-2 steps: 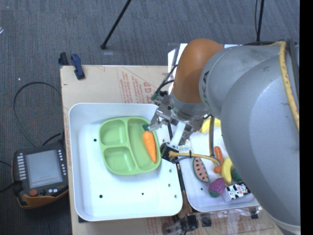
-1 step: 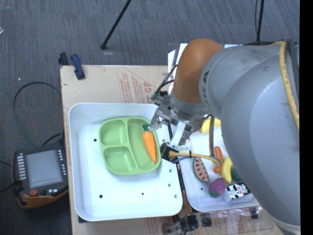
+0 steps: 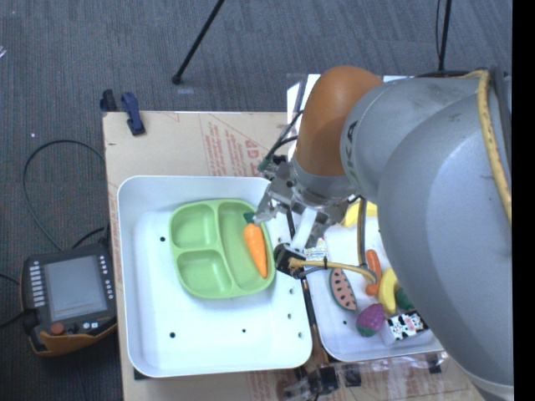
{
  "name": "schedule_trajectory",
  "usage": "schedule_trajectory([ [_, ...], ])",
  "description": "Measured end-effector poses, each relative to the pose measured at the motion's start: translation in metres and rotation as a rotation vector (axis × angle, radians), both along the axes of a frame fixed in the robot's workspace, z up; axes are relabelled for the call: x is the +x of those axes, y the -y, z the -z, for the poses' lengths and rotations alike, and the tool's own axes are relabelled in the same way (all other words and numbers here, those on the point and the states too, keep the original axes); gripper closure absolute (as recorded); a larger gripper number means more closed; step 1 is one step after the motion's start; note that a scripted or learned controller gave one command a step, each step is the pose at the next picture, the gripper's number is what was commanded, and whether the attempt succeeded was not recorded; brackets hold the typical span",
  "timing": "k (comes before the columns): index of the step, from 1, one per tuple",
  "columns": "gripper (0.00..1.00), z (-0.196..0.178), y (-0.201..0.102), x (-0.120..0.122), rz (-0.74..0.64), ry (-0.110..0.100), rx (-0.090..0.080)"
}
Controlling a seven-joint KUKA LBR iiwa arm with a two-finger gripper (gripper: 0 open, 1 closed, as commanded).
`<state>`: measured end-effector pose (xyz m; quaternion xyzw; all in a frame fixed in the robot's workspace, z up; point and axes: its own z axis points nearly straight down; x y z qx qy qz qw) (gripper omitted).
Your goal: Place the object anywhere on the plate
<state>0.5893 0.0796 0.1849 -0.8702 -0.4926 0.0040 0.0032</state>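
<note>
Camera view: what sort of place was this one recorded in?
Probably a robotics lab or test cell: a grey carpeted floor, a handheld teach pendant with a screen lying beside the bench, and tripod legs behind it.

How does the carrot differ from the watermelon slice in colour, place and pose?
The carrot is orange with a green top; the watermelon slice is red with a green rind. The carrot lies in the long right compartment of the green plate, in the left bin; the watermelon slice lies in the right bin, off the plate. The carrot is a tapered cone; the slice is flat and curved. Both are toy foods lying down.
</note>
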Motion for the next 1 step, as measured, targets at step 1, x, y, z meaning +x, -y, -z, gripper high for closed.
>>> schedule_trajectory([
  [1,0.00,0.0000,0.0000,0.0000,0.000,0.000,0.000],
])
